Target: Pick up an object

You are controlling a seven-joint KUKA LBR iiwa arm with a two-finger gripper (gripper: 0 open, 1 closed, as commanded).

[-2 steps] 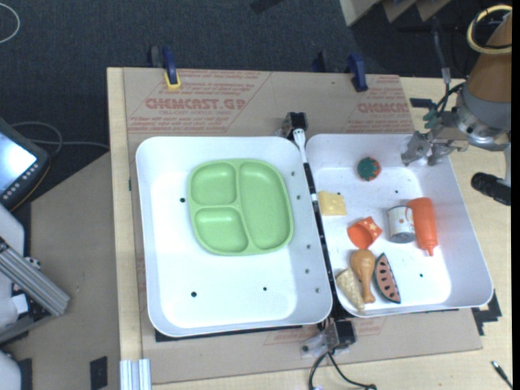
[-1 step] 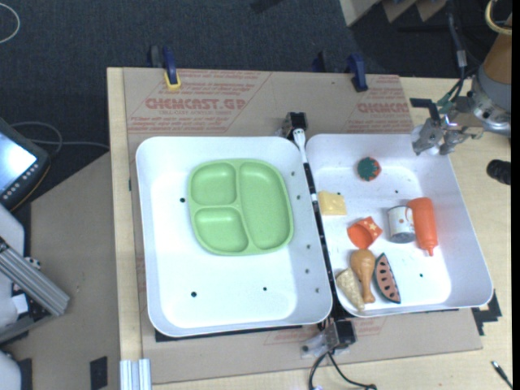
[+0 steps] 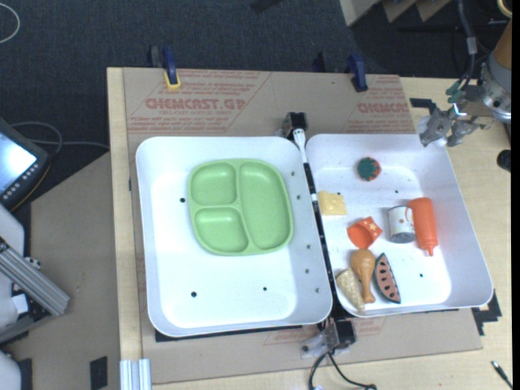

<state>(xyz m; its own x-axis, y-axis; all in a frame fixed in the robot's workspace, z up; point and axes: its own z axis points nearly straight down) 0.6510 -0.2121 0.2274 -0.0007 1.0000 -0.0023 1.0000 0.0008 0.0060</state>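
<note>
Bins sit side by side on the bench, 2 of them, and the right bin (image 3: 455, 218) serves as the landmark. Inside it lie the loose objects: a small green and red ball (image 3: 369, 168) toward its far wall, a pale yellow block (image 3: 331, 204) against its left wall, an orange-red wedge (image 3: 364, 231) near its middle, a small silver can (image 3: 399, 223) just right of that wedge, and an orange carrot (image 3: 424, 223) touching the can's right side. Toward its near wall a toy chicken drumstick (image 3: 363, 273) lies beside a watermelon slice (image 3: 387, 279), with a pale tan piece (image 3: 349, 287) at the drumstick's left. Left of the right bin, the left bin (image 3: 162, 218) carries a green divided plate (image 3: 240, 206) with 3 compartments. Beyond the right bin's far right corner, outside its rim and over the bench, hangs the gripper (image 3: 447, 124); whether its jaws are open or closed cannot be told from this slant, and nothing is seen between them. Cardboard (image 3: 244, 96) with red lettering lies under both bins, held by 2 blue clamps (image 3: 170, 63) at its far edge.
</note>
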